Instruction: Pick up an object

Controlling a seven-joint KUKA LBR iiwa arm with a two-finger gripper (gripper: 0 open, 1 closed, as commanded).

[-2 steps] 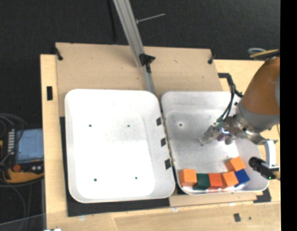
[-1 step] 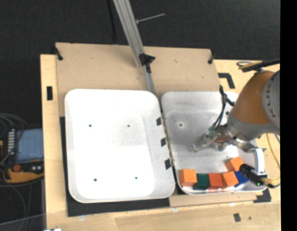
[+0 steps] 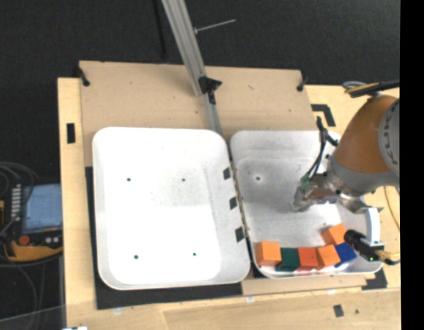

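On the bench (image 3: 163, 95), a pale wooden top, two shallow white bins sit side by side, touching along their inner rims. The left bin (image 3: 163, 205) is the wider in view, its floor showing a few small dark dots. The right bin (image 3: 266, 163) holds the blocks, all gathered along its near edge. The arm (image 3: 366, 146) reaches in from the right, its orange band rounded above the grey wrist, and hangs over the right bin's middle. The gripper (image 3: 309, 196) points down and left, low over the bare floor, well apart from the blocks; how wide it stands cannot be told, and nothing is seen in its grasp. Along the near rim lie an orange block (image 3: 269, 251), a green block (image 3: 289, 258) touching it, then a red block (image 3: 308, 256), another orange one (image 3: 328, 255) and a blue block (image 3: 345, 252), with one more orange block (image 3: 335, 234) just behind them.
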